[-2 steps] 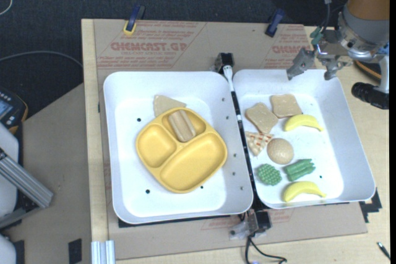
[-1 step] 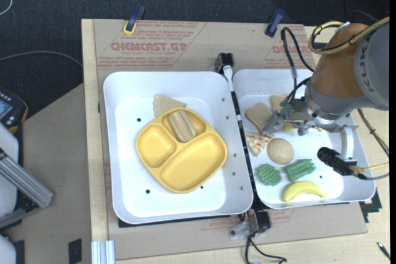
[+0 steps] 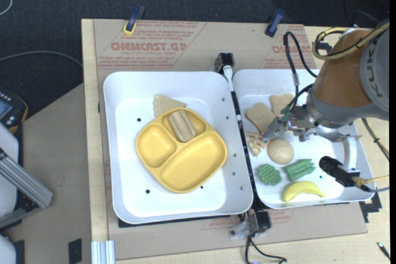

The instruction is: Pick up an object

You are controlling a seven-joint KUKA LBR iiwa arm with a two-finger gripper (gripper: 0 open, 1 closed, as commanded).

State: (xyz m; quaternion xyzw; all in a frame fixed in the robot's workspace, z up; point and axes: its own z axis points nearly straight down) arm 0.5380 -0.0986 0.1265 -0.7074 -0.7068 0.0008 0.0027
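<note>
The right bin (image 3: 366,161) holds several toy foods. My gripper (image 3: 278,127) hangs low over the bin's left half, just above a round beige ball (image 3: 279,151) and beside a tan bread slice (image 3: 258,114). A second tan slice (image 3: 279,102) lies behind it, partly under the wrist. A pale speckled wedge (image 3: 254,144) lies by the bin's left wall. Along the front lie a knobbly green piece (image 3: 268,174), a green pepper (image 3: 299,169) and a yellow banana (image 3: 303,191). Nothing is seen held in the gripper.
The left bin (image 3: 122,133) holds a yellow divided plate (image 3: 185,161) with a brown bun (image 3: 181,124) in its rear compartment, and a tan slice (image 3: 164,104) tucked behind the plate. The arm's body covers the right bin's rear right part.
</note>
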